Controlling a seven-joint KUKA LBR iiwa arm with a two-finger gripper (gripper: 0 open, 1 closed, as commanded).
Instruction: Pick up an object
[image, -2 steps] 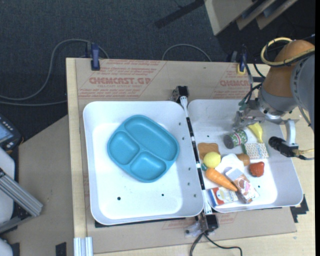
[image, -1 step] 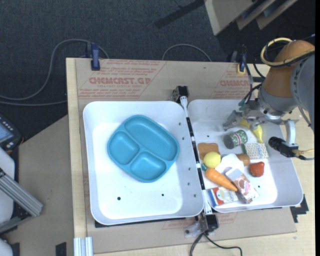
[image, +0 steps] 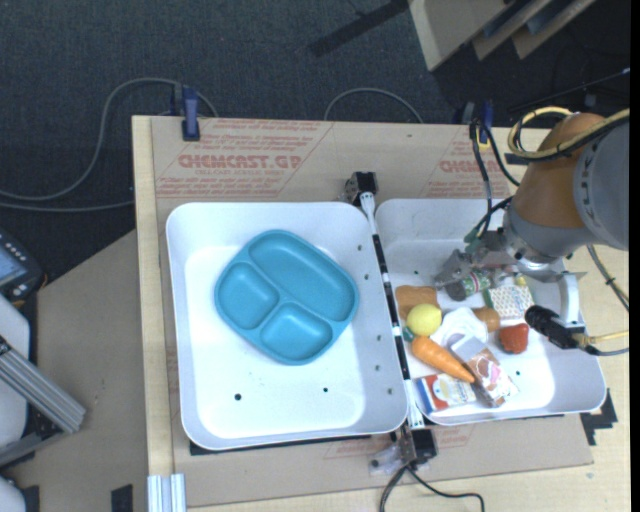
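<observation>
You have one bench of tan board (image: 300, 150) under everything, with red lettering printed along its far edge. On it sit two shallow white bins, side by side and touching along a black-hinged seam. The left white bin (image: 200, 380) holds one thing: a blue plastic divided plate (image: 286, 296) with three compartments, lying flat toward the far half of the bin.

One grey arm with an orange band (image: 565, 180) reaches in from the right and bends down over the far part of the right white bin (image: 575, 380). Its gripper (image: 470, 275) sits low above the far-left part of that bin, just beyond the clutter; from this view you cannot tell how it is set or whether it has hold of anything.

The pickable objects all lie in the right bin, crowded in its middle and near half. Count one orange toy carrot (image: 442, 358) lying slantwise, one tan bread-like piece (image: 416, 297) at the left wall, one yellow round lemon-like fruit (image: 425, 319) just near of it and touching the carrot's end, one small red rounded piece (image: 513, 338) to the right, one patterned white packet (image: 510, 299) just beside the gripper, and one flat printed wrapper (image: 478, 375) at the near edge. A few smaller bits among them are too jumbled to name.

Two blue clips (image: 188, 112) stand on the bench's far edge.
</observation>
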